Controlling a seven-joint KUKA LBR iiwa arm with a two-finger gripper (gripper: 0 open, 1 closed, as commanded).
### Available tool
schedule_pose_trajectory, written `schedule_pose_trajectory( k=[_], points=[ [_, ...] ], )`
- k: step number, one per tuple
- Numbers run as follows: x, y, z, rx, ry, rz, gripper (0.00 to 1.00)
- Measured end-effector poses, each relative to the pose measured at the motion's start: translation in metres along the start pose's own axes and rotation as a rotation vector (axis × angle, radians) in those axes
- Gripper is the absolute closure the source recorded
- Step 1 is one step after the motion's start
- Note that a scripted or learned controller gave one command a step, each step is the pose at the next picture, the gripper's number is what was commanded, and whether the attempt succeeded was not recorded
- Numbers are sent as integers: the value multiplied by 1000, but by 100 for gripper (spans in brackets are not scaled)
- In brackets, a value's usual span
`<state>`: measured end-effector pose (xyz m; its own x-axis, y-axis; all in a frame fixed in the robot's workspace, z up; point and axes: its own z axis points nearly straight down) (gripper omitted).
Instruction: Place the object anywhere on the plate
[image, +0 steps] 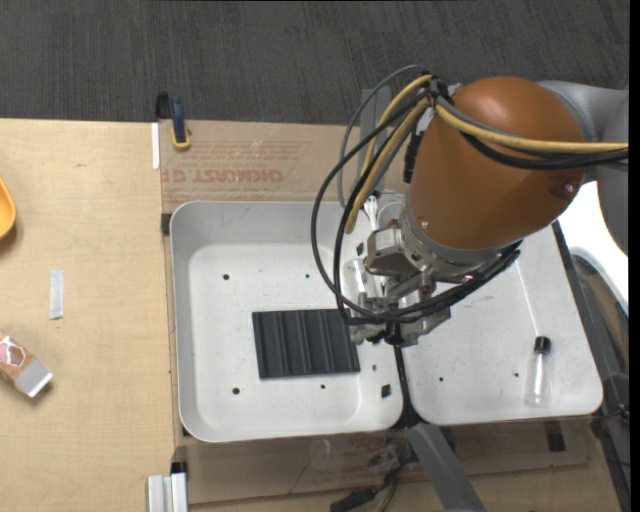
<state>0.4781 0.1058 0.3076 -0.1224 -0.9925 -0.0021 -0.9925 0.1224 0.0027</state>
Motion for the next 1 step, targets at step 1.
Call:
schedule_pose_trajectory(
  k=[1],
  points=[
    [8,-1,25,0,0,-272,100]
  ],
)
